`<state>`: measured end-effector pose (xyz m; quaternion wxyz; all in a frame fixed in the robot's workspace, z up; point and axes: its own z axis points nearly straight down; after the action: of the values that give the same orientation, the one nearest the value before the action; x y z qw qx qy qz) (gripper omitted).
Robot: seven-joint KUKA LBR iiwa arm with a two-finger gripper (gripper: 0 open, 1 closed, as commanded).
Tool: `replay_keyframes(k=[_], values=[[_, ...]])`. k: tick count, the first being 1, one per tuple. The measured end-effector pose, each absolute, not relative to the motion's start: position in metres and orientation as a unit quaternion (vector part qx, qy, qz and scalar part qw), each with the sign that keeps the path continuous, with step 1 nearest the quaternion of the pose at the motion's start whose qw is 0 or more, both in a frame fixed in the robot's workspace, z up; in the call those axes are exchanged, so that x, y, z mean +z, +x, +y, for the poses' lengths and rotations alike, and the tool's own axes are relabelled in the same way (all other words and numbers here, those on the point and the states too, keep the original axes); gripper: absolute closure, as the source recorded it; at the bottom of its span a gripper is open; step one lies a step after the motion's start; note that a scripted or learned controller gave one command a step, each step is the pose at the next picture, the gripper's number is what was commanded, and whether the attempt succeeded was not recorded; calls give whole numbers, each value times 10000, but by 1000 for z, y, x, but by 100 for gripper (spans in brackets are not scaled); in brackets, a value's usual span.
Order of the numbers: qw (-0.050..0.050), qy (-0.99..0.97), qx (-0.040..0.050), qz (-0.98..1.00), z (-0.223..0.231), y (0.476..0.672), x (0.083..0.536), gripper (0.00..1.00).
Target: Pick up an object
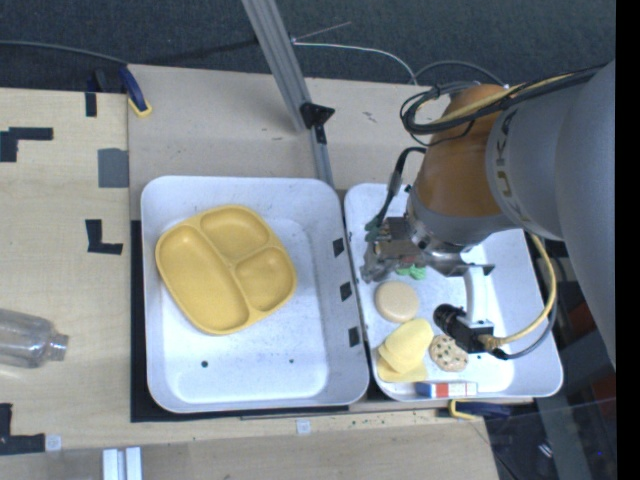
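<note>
Arm [470, 168] reaches from the right and sits low over the right bin [520, 368]; gripper [392, 260] is down near that bin's left wall, with something green [410, 264] just at its tip; whether it is parted or closed we cannot tell, and we see nothing plainly held.

Candidates lie just below it: a pale round disc [397, 301], a yellow lump [405, 346] touching the disc's lower edge, a speckled cookie [449, 353] beside the lump.

We judge the step as descent or grasp attempt, lift not yet made; next move calls for a firm close on one item, then a straight rise.

Room is tight; the wall between bins lies close on the gripper's left, and the items crowd together; open floor lies toward the bin's right side.

Left bin [170, 368] carries a yellow tray [225, 268].
</note>
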<state>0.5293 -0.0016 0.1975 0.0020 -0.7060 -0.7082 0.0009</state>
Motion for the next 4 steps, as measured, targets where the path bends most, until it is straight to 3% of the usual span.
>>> replay_keyframes(k=[1,2,3,4], values=[[25,-7060,13,-7082,-2,529,197,0],[-18,-7056,-28,-7086,29,508,326,0],[22,-7094,45,-7048,-48,523,235,0],[-11,-7061,-14,-7081,-32,505,294,0]])
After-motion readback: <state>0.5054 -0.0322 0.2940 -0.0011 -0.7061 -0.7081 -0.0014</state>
